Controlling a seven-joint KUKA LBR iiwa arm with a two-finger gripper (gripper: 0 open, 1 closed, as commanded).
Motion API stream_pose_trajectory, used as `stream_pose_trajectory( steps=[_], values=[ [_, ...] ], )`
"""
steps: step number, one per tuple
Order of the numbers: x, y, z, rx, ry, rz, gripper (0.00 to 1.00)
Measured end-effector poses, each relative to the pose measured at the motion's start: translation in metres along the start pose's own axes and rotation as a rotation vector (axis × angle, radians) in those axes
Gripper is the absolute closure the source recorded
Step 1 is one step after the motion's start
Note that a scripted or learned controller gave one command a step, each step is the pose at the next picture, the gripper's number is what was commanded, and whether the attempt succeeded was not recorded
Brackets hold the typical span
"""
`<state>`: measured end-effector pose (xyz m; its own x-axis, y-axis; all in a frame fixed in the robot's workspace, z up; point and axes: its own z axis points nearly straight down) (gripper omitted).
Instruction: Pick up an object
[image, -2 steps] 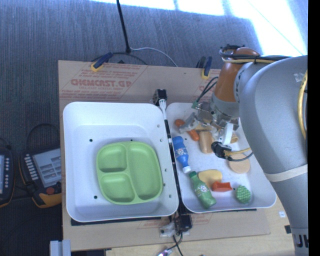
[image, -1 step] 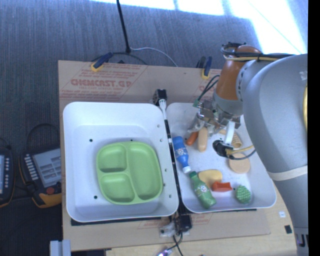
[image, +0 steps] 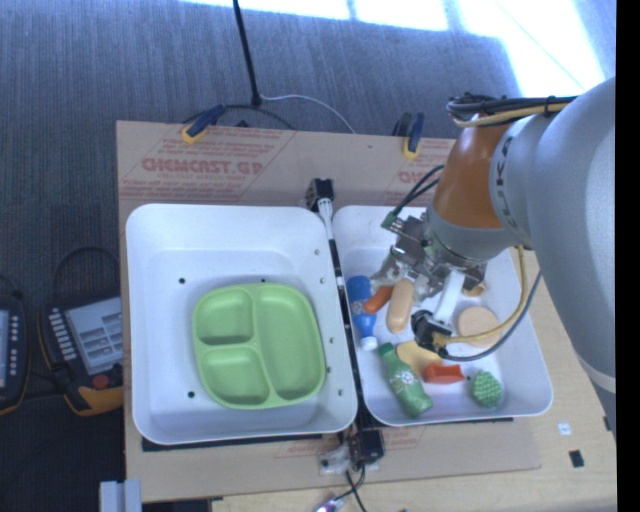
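Grey arm (image: 520, 180) w/ orange band comes in from view-right, left bin (image: 160, 250) holds a green divided tray (image: 260, 343), right bin (image: 530, 390) holds small items — green bottle (image: 405, 385), tan roll (image: 399, 305) etc. — w/ jaws low beside the roll, open or closed: can't tell.

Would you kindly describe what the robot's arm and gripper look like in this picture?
The arm is thick, rounded and grey, with a broad orange band above the wrist. Dark lettering beside the band is too blurred to read. Black and yellow cables run over the arm and loop down past the wrist. The gripper is boxy, silvery metal.
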<state>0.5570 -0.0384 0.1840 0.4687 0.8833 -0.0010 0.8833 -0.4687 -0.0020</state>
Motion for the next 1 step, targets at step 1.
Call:
stream_pose_trajectory(
  steps=[1],
  values=[
    [0.0058, -0.0873, -0.0121, 0.003, -0.001, 0.176, 1.00]
  ],
)
